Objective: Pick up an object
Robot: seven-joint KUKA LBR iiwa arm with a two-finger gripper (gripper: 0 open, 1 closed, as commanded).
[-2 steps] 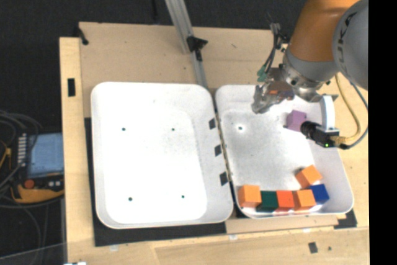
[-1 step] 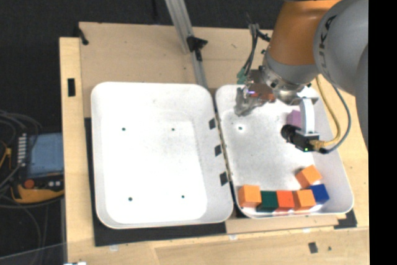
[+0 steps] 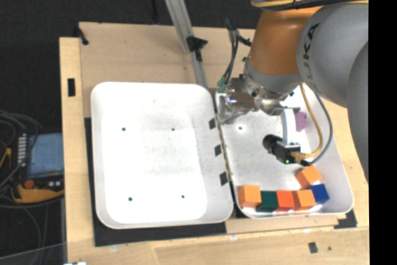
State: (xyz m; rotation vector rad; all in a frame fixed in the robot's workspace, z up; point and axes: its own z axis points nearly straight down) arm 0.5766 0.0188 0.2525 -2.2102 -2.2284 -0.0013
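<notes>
Arm reaches over the right bin, with the gripper hovering at that bin's upper left corner, near the divider with the left bin; nothing visible in its grasp, and whether it is open or closed cannot be told from this view. Candidate objects sit well apart from it along the right bin's near edge: orange blocks, green block, blue block, plus a purple piece by the wrist. Judged: pick not yet made, descent, grasp and lift all left.
</notes>
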